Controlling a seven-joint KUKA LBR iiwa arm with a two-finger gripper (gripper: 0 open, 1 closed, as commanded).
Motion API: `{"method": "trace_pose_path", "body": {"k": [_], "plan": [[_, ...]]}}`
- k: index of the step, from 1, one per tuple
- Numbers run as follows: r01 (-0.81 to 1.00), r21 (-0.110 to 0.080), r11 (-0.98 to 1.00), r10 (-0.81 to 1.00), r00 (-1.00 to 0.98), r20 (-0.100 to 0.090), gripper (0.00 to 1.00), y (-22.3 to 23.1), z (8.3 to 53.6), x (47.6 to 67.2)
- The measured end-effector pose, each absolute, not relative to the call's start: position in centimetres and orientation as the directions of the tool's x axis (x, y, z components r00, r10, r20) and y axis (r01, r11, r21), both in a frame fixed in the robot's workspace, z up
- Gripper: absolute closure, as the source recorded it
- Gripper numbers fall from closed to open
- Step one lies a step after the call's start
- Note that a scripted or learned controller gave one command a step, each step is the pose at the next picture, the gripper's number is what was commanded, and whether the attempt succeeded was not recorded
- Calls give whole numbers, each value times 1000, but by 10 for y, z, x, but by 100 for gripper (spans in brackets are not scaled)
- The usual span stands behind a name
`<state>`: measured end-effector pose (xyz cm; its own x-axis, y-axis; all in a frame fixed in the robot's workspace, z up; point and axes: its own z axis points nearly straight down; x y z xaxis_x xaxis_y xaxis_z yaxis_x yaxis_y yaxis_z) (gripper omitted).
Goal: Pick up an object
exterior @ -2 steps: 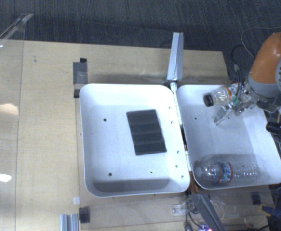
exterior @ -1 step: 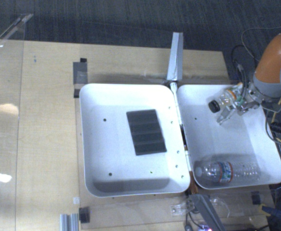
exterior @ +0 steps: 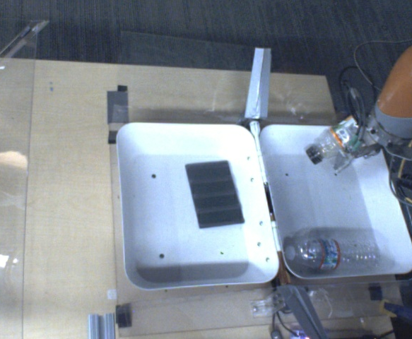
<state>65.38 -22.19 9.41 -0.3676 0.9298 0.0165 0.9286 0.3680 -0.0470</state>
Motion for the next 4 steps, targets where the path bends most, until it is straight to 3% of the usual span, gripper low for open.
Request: {"method": "trace_pose_path", "body": {"k": [1,2,3,4], "plan": [[805,9,593,805,-593,-8,100,-151,194,670],[806,9,592,806,-592,-8,0,-151,194,670],[819,12,574,819,-573,-12,0,-139,145,672],[790,11,613,790,-613,-20,0,-136,141,673]]}}
